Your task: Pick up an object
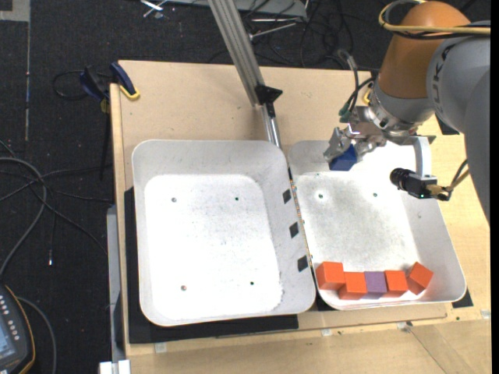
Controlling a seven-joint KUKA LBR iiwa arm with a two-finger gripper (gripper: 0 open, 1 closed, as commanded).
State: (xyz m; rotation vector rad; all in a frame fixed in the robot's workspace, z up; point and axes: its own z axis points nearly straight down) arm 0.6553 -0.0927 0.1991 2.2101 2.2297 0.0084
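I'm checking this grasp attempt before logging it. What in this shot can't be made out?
- Gripper: whether its fingers actually clamp the blue object, whose top the wrist hides; its shape is unclear.
- Arm: cut off by the right edge of the camera view.
- Row of orange blocks and the purple block at the right bin's near wall: too tightly packed to tell whether they touch.

The arm (448, 53) was cut off by the right and top edges. The blue object (343, 160) at the gripper (341, 148) was partly covered by it, so its shape could not be determined. Whether the fingers gripped it could not be determined. The handheld device (12, 341) at lower left was cut by the frame edge.
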